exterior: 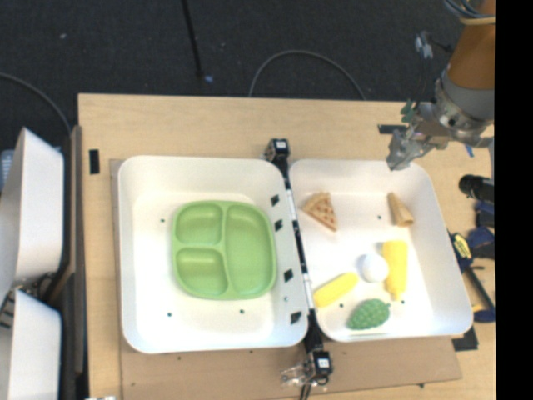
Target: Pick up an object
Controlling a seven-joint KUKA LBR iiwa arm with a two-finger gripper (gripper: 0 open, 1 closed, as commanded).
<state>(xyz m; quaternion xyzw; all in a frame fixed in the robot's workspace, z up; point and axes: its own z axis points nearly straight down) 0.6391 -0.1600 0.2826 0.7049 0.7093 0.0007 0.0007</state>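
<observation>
The right bin [441,192] holds several toy foods: a tan pizza slice [320,210], a brown cone [400,210], a yellow corn cob [396,267], a white ball [372,267], a short yellow piece [335,289] and a bumpy green piece [368,314]. My gripper [401,155] hangs above the bin's far right corner, behind the cone and apart from every object. Nothing shows in its grasp.
The left bin [141,190] carries a green divided plate [225,250]. A black hinge strip [290,240] runs between the bins. Blue and yellow tools [476,240] lie off the bench's right edge. White boxes [33,215] stand at the far left.
</observation>
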